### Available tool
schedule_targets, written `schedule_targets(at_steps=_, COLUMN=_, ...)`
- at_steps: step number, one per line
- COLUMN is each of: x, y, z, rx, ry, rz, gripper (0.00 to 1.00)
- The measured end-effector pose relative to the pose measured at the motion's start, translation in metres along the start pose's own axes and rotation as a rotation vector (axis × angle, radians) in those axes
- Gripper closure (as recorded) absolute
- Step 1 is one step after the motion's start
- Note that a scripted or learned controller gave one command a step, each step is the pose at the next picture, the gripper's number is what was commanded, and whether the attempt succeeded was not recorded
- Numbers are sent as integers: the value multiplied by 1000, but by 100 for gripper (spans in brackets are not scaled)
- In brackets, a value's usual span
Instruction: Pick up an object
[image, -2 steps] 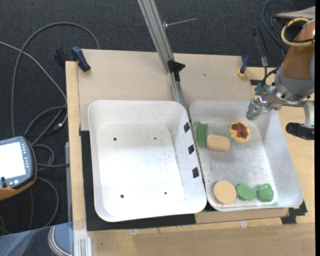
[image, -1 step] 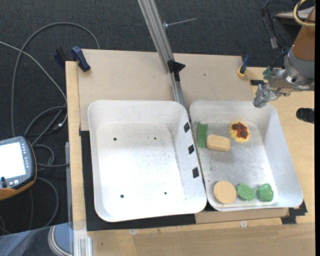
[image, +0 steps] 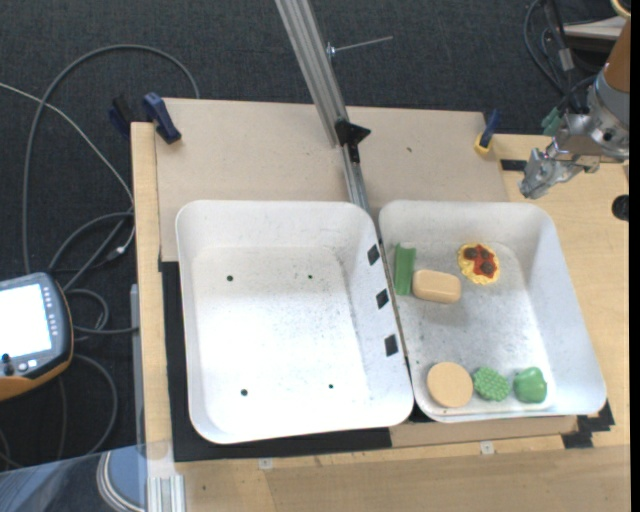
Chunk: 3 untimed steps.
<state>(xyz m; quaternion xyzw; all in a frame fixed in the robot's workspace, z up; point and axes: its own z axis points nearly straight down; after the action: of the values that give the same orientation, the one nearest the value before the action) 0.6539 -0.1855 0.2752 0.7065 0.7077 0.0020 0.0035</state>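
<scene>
Objects for picking all sit in the right bin (image: 570, 300), well apart from the gripper (image: 537, 180), which hangs above the bench (image: 440, 150) just past that bin's far right corner, touching nothing we can make out.

Nearest to us, along the bin's front wall, we've got three things in a row — a flat tan disc (image: 449, 384) that looks like a cookie or cracker, a small knobbly green piece (image: 490, 384) just beside it, and a smooth, shiny green lump (image: 530, 384) at the right end. They're close together, maybe touching; we can't tell for sure.

Farther back, near the wall the two bins share, there's a flat green strip (image: 403, 269) lying lengthwise, with a rounded beige block (image: 437, 287) right against it — looks like a bread roll or a bar of soap, smooth and matte. A bit to the right of that sits a yellow frilly-edged thing with a red top (image: 479, 263), sort of like a toy tart.

The left bin (image: 200, 300) is white plastic, same as the right one, speckled with dark flecks.

At the far right, the gripper is grey metal, pointing down and left. It's small and blurry from here, so we can't tell how its tips are set. Nothing visible in it.
</scene>
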Motion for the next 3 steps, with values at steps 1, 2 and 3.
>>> schedule_targets(at_steps=1, x=50, y=-18, z=-1, rx=10, ry=5, rz=-4, gripper=100)
schedule_targets(at_steps=2, x=109, y=-35, z=4, rx=11, ry=6, rz=-5, gripper=100)
schedule_targets(at_steps=3, x=161, y=-52, z=14, rx=12, ry=5, rz=-4, gripper=100)
